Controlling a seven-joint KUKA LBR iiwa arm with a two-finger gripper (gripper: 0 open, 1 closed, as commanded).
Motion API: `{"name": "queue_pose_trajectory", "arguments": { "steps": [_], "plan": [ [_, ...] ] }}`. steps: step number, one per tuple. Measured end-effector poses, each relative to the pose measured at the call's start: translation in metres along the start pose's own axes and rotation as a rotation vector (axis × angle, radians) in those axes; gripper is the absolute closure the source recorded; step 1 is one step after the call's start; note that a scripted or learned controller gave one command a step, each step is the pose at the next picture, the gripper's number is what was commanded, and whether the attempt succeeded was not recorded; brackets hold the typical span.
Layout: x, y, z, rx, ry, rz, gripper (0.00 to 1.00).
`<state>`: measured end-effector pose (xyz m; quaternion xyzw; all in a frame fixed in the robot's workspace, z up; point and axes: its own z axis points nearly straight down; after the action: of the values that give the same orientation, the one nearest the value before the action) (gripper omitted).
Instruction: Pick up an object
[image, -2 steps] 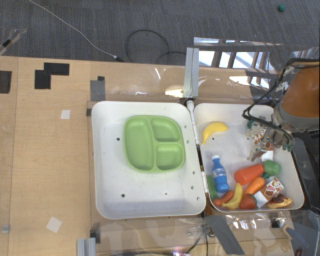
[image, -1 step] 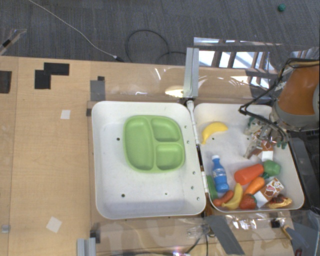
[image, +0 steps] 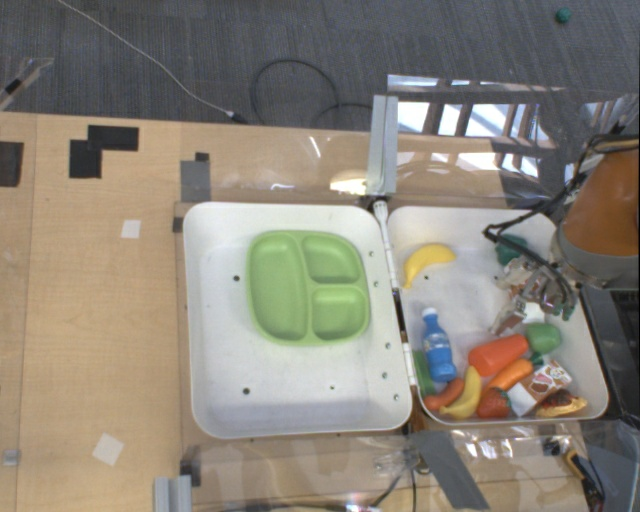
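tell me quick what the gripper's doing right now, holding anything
gripper: over the right bin, above the toy food pile; grip state cannot be told, nothing visibly held.

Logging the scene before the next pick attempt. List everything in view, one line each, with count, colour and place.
bins: 2, white, side by side on the bench
divided plate: 1, green, middle of the left bin
banana: 1, yellow, upper left of the right bin
bottle: 1, blue with white cap, left side of the right bin
toy food pile: several pieces, orange, red, green, yellow, lower part of the right bin
cable: 1, black, looped on the grey floor beyond the bench
arm: 1, grey with orange band, over the right bin's right edge
gripper: 1, metallic, above the food pile
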<state>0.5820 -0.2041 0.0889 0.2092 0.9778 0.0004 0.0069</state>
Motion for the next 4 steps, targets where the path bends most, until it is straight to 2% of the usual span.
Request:
{"name": "queue_pose_trajectory", "arguments": {
  "steps": [1, 2, 3, 4],
  "plan": [
    [0.032, -0.014, -0.001, -0.001, -0.003, 0.048, 0.00],
    [0.095, 0.029, -0.003, -0.001, 0.005, -0.047, 0.00],
    [0.078, 0.002, -0.002, -0.003, -0.001, -0.106, 0.00],
    [0.074, 0.005, -0.016, -0.005, -0.015, -0.113, 1.00]
  ]
}}
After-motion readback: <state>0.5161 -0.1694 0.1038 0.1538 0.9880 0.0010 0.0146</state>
